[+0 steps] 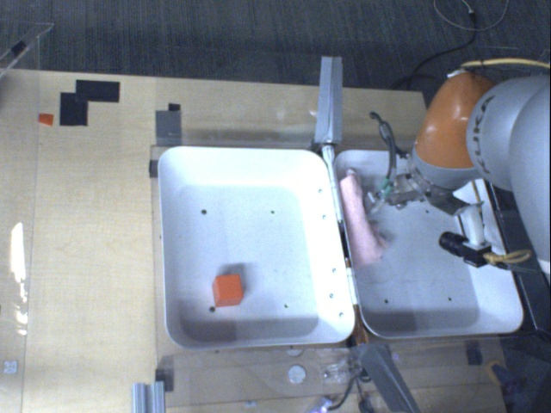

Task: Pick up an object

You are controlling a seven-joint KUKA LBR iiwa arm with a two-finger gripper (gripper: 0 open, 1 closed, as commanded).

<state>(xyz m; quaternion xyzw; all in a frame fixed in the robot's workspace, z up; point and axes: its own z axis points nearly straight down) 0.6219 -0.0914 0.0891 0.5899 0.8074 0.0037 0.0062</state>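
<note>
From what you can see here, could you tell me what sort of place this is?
Probably a robotics lab's grasping test bench: two white bins on a wooden bench, a robot arm reaching in, and grey carpet behind.

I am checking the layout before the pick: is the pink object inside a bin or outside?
Inside. The pink object lies flat in the right bin, along its left wall beside the divider.

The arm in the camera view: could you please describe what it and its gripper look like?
The arm is a bulky, rounded grey body with a glossy orange band above the wrist. Below that sits a darker metallic gripper assembly, with a thin dark cable looping up from it. A black part with a pale cylindrical piece above it hangs beside the wrist, and a yellowish cable runs along the arm's edge.
</note>
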